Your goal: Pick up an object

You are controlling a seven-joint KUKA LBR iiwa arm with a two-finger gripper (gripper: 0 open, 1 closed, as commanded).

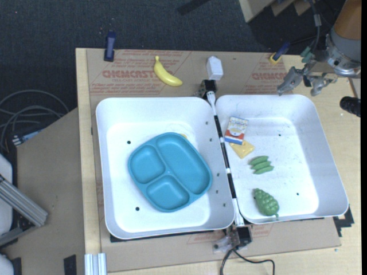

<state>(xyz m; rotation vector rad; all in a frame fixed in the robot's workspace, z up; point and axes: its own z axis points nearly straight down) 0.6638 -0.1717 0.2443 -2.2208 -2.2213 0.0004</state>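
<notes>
Taking the right bin [321, 148] as the landmark, the likely targets lie along its left half. Closest to the near rim is a bumpy green toy [266, 202], perhaps a bunch of grapes; just beyond it lies a green pea pod [261, 164], then a yellow wedge [243, 149] touching a small printed card or packet [237, 129]. The gripper [309, 80] hangs above the bin's far rim, well apart from all of these, its fingers spread and nothing between them. To do the pick well, I would judge the pea pod or the green bumpy toy the safer choice, since each lies by itself on bare bin floor; the wedge and card overlap and sit close to the left wall, so the fingers might catch the wall or drag both. The descent should be centred and straight down, closing across the narrow width. Left of the right bin, the other bin [109, 153] holds a blue divided plate [168, 171]. Beyond it on the bench lie a yellow banana [166, 73], a white block [214, 67] and a blue clip [109, 44], none in the way.
</notes>
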